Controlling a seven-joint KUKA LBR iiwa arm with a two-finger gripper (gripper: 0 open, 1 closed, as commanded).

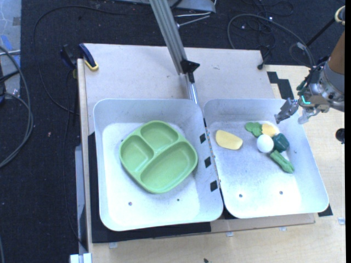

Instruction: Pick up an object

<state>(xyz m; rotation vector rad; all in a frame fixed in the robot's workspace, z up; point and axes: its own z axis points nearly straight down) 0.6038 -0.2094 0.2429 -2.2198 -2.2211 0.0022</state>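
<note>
In the right bin (307, 196) lie a pale yellow flat piece (228, 140), a white ball (265, 143), a small yellow piece (270, 129), a green piece (253, 128), a dark teal block (281, 142) and a green stick (282, 161). My gripper (294, 114) hangs over the bin's far right edge, above and to the right of this cluster. Its two fingers (284, 113) stand apart with nothing between them.
The left bin (109, 201) bears a light green divided plate (158, 156). A slanted metal pole (169, 26) rises from between the bins toward the top. Cables lie on the dark floor around the bench.
</note>
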